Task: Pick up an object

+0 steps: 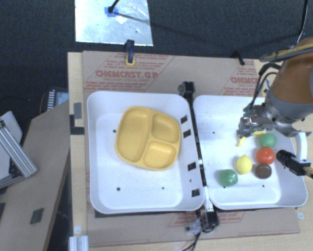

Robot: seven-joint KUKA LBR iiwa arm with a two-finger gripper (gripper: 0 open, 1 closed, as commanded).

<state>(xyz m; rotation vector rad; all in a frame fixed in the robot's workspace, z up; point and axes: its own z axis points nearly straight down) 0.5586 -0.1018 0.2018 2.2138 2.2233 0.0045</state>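
My gripper (pixel 245 132) hangs over the upper middle of the right bin (pixel 219 114), under the grey and orange arm that reaches in from the right. Just right of it lies a light green round piece (pixel 268 139). Below that sit a red tomato-like ball (pixel 265 155) and a brown round piece (pixel 263 171). A yellow lemon-like piece (pixel 243 164) lies below the gripper, apart from it. A darker green ball (pixel 228 178) rests near the bin's front left. I see nothing held in the gripper.
The left bin (pixel 101 192) holds a yellow divided plate (pixel 147 137) near its middle. A black divider strip (pixel 194 140) runs between the two bins. The bins rest on a cardboard sheet (pixel 146 72).
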